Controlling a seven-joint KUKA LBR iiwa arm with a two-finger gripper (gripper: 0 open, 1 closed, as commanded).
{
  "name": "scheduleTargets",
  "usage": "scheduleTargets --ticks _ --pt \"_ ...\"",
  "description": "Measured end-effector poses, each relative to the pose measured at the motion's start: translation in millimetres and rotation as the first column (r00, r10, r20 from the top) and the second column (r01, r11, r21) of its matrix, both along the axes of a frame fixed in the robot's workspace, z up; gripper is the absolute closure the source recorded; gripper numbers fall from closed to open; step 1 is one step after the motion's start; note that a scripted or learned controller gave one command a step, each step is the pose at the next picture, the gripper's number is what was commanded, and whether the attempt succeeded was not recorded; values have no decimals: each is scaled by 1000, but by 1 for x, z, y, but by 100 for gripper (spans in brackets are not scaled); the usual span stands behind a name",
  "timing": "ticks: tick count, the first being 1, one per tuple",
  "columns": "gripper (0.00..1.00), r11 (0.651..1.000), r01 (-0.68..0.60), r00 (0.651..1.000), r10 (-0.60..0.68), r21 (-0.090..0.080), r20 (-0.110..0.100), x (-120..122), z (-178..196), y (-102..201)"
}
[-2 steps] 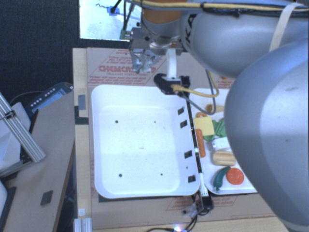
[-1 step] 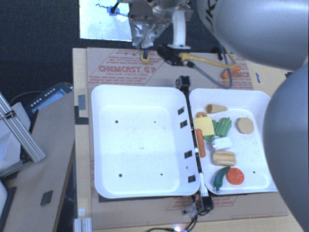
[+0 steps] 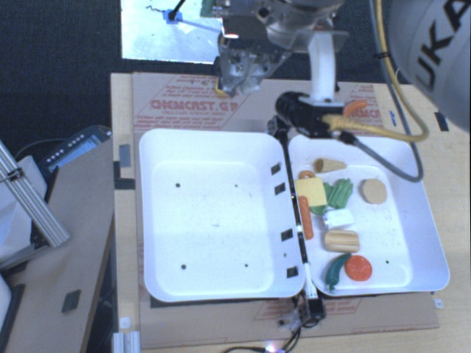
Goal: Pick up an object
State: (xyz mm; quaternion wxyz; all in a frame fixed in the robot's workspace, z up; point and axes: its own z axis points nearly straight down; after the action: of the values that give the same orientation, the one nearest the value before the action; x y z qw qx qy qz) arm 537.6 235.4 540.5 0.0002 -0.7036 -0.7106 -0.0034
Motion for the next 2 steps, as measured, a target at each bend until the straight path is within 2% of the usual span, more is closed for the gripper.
scheduleTargets --ticks 1,2 --pt "100 1000 11 1000 -11 -5 0 83 -6 -2" --pt "100 1000 9 1000 -9 -7 -10 99 -104 -1"
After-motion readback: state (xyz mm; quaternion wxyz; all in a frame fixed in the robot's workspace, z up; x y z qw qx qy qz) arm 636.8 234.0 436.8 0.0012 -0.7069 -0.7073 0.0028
